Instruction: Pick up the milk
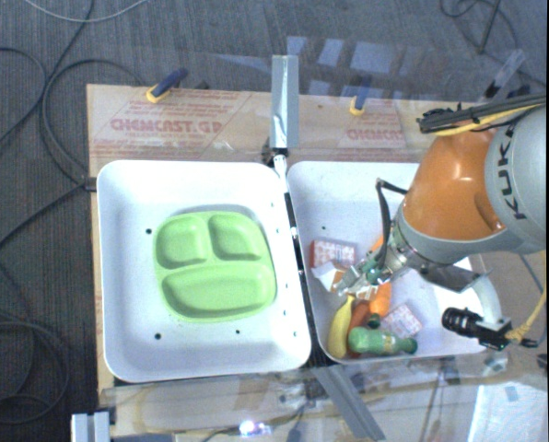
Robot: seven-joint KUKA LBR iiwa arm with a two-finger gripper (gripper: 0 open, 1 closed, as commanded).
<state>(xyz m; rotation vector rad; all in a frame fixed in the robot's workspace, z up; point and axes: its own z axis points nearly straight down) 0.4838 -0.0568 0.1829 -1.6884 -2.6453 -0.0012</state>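
Note:
The milk, a small red and white carton, lies on the floor of the right bin near its left wall. My gripper hangs low over that bin, just to the right of and below the carton, very close to its lower right corner. The arm's grey and orange wrist covers the bin's right half. Whether anything is held cannot be made out.
Below the gripper lie a banana, an orange carrot-like piece, a green bottle and a second red and white packet. The left bin holds a green divided plate.

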